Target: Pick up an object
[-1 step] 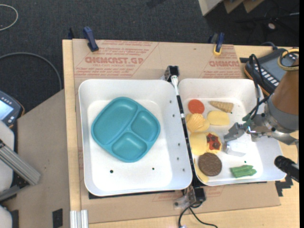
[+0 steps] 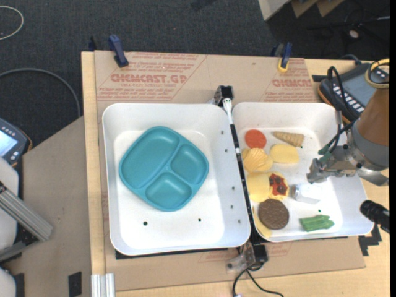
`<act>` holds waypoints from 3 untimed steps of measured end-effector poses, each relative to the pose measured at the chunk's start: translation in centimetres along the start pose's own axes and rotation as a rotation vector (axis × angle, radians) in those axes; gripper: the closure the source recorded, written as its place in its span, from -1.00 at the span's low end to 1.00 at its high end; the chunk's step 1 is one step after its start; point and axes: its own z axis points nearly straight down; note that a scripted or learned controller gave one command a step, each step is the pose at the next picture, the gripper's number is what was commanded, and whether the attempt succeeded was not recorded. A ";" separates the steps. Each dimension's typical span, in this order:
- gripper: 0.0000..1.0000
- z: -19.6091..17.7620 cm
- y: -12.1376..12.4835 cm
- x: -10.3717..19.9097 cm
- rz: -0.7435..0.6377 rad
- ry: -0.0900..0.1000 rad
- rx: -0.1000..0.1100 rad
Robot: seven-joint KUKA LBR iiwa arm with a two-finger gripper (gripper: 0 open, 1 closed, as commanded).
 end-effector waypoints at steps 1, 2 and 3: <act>1.00 9.0 1.1 -4.4 -0.002 -0.003 -0.012; 1.00 9.7 1.2 -4.2 0.004 -0.010 -0.019; 1.00 9.7 1.3 -4.1 0.002 -0.010 -0.021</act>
